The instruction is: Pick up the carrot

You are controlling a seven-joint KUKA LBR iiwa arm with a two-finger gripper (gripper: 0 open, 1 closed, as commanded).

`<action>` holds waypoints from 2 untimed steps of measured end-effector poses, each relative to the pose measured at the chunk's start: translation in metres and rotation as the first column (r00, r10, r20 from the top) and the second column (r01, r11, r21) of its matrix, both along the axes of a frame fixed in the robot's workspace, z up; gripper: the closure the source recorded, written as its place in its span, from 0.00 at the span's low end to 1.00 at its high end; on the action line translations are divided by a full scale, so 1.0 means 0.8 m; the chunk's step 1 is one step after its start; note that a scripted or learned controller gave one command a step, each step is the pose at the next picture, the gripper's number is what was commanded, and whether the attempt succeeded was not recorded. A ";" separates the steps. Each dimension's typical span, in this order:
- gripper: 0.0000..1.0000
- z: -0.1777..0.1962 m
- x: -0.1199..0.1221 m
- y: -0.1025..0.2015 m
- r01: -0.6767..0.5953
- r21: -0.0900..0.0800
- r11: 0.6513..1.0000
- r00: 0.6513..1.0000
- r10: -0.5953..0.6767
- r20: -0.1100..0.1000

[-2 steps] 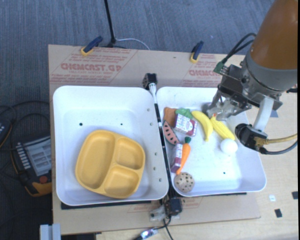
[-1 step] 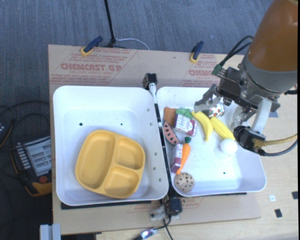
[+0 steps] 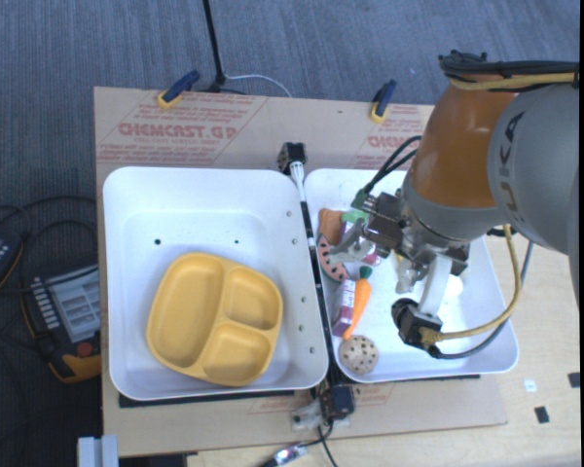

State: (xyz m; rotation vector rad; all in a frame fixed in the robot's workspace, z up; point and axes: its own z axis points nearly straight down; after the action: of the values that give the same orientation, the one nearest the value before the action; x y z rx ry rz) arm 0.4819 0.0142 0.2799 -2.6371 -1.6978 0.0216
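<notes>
Beside carrot (image 3: 359, 303): pink tube (image 3: 346, 305), speckled ball (image 3: 358, 354) below.

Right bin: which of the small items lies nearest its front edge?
The round tan ball with dark dots, in the right bin. It sits below the carrot; the other pieces cluster farther back.

Evenly and brightly lit from above, with no hard glare. White bins (image 3: 204, 188) near blown out, their walls losing detail. Soft, short shadows under the yellow divided plate (image 3: 214, 316) and beneath the arm (image 3: 487, 154) onto the right bin. Slightly soft and grainy throughout; small items by the divider smeared, carpet texture still legible.
</notes>
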 end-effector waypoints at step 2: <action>0.00 -0.122 0.021 -0.055 -0.023 0.002 1.000 1.000 0.023 0.007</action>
State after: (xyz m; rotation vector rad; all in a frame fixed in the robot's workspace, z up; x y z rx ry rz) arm 0.4985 -0.0296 0.1821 -2.6191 -1.7289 0.0109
